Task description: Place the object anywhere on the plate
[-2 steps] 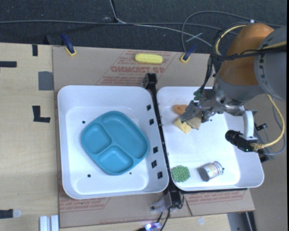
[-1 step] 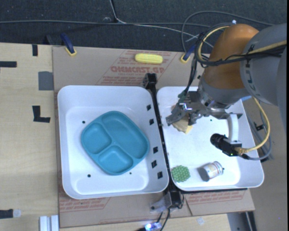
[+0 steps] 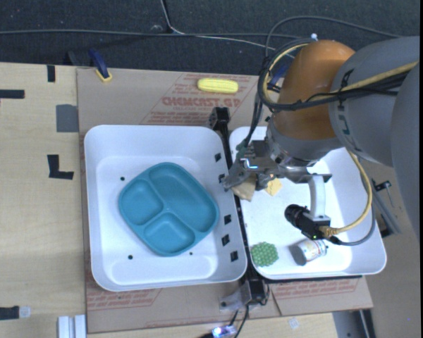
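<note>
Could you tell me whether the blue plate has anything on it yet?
Empty: the blue plate shows bare compartments, lying flat in the left bin.

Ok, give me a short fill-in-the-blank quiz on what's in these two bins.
1. The blue plate lies in the ____ bin.
2. The plate has ____ compartments.
3. The green ball lies in the ____ bin.
4. The yellow thing outside the bins rests on ____.

Missing words: left; three; right; cardboard

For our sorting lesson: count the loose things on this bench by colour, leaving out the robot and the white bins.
Blue: 1, plate
Green: 1, ball
Yellow: 2, corn cob, small block
Total: 4
</note>
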`<state>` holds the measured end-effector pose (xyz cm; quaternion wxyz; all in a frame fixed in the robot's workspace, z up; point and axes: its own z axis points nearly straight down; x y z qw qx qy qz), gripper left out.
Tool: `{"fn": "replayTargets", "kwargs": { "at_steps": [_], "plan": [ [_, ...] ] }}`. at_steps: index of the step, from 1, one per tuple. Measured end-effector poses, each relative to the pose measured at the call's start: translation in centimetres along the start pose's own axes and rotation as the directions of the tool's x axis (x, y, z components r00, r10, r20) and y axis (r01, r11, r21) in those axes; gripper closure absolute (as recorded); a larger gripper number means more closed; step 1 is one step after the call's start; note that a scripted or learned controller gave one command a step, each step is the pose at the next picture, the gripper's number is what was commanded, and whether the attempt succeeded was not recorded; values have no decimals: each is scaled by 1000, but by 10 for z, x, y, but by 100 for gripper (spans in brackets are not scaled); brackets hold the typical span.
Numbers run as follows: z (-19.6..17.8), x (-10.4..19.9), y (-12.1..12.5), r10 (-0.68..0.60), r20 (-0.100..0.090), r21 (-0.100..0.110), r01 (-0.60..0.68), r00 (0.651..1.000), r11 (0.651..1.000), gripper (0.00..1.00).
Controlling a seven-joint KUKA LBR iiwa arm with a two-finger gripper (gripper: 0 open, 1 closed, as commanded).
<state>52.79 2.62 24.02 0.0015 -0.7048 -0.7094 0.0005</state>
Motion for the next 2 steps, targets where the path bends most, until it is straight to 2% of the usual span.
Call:
{"fn": "replayTargets", "kwargs": {
  "at_steps": [1,2],
  "plan": [
    [1,42,-23,1,1,1,-1,1000,1000,100],
    [23,95,-36,1,2,2,-1,1000,1000,100]
  ]
}}
